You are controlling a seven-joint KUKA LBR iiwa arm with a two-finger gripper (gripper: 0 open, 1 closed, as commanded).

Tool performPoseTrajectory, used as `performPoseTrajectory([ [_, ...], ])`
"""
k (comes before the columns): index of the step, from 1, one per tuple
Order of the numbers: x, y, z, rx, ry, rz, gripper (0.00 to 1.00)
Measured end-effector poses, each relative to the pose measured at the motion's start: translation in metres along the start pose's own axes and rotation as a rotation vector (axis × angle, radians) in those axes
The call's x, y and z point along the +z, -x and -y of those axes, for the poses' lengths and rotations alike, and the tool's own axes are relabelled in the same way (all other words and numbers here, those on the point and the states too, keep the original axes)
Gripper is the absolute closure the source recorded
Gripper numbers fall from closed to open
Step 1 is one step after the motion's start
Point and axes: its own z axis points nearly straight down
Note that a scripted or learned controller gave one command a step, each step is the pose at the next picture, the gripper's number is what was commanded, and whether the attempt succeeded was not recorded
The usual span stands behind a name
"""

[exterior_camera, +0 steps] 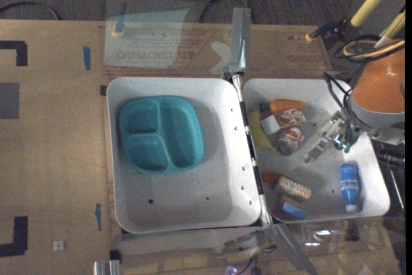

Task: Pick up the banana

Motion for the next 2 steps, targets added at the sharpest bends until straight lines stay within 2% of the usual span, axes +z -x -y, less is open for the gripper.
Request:
performPoseTrajectory([
  [1, 0.0, 0.0, 0.0, 0.0, 0.0, 0.0, 0.0],
  [2, -0.041, 0.007, -0.08, -0.102, -0.003, -0.008, 0.0],
])
